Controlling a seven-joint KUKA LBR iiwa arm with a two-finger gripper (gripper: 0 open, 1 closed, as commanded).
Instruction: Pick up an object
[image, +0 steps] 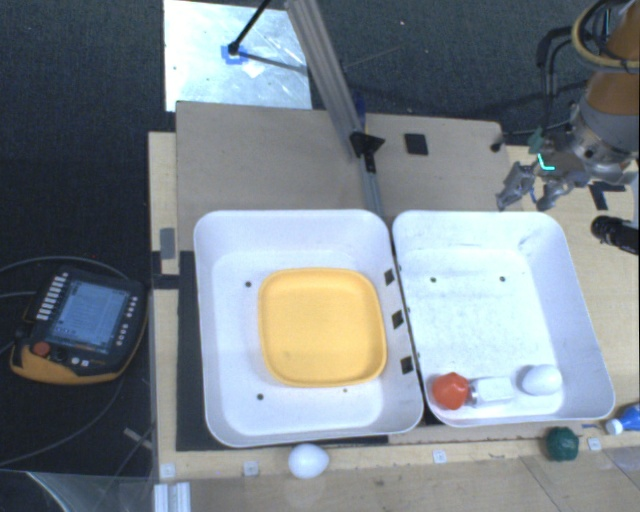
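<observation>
On the counter (440, 175), my fingers (532, 188) hang spread and empty; I should descend squarely over the red ball (450, 390).

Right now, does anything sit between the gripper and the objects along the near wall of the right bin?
Nothing visible does. The gripper hangs above the far edge of the right white bin. The small orange-red ball, white rectangular block and white egg-shaped object lie along its near wall, with bare bin floor between.

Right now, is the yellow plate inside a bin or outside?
Inside: the yellow plate lies flat on the left bin floor, within its walls.
</observation>
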